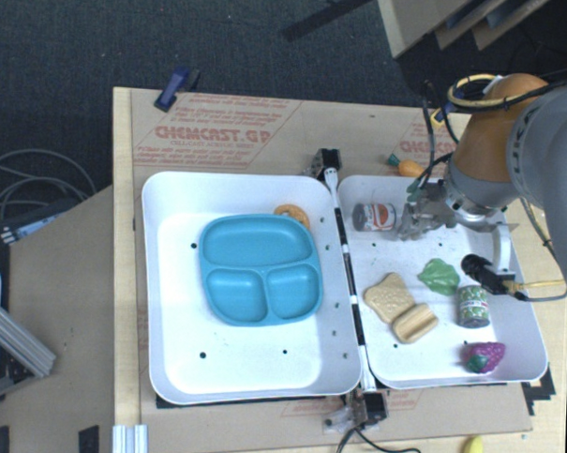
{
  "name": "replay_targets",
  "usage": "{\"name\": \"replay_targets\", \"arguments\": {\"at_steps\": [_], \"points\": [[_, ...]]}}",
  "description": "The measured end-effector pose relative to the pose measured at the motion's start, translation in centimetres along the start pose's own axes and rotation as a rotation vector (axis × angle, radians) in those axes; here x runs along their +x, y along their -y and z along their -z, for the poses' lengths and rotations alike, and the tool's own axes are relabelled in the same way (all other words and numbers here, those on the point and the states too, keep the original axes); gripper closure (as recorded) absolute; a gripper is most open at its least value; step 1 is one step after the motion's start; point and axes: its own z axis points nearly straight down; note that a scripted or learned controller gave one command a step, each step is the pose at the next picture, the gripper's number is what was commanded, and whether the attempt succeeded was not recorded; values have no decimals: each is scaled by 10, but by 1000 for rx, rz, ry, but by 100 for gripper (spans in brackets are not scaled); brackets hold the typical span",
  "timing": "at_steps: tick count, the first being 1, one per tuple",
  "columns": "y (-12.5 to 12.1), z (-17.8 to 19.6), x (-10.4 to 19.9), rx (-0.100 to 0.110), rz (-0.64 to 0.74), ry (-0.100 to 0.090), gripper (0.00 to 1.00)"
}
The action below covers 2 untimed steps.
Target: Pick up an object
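A brown worktop (222, 134) on a dark floor holds two white bins. The left bin (165, 357) has a blue tray (260, 269) in it. The right bin (517, 358) holds a small can (374, 216) at 10 o'clock, bread (389, 297), a green leaf (439, 275), a jar (473, 307) and a berry (482, 355) at 5 o'clock. The grey arm (541, 138) bends down from 2 o'clock. Its gripper (417, 215) sits low, just beside the can. I cannot tell how the gripper's tips are set.
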Motion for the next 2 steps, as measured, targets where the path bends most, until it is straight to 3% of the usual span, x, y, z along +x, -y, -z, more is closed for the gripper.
{"name": "replay_targets", "arguments": {"at_steps": [1, 2], "points": [[0, 0, 0, 1, 0, 0, 0], [68, -10, 20, 2, 0, -1, 0]]}}
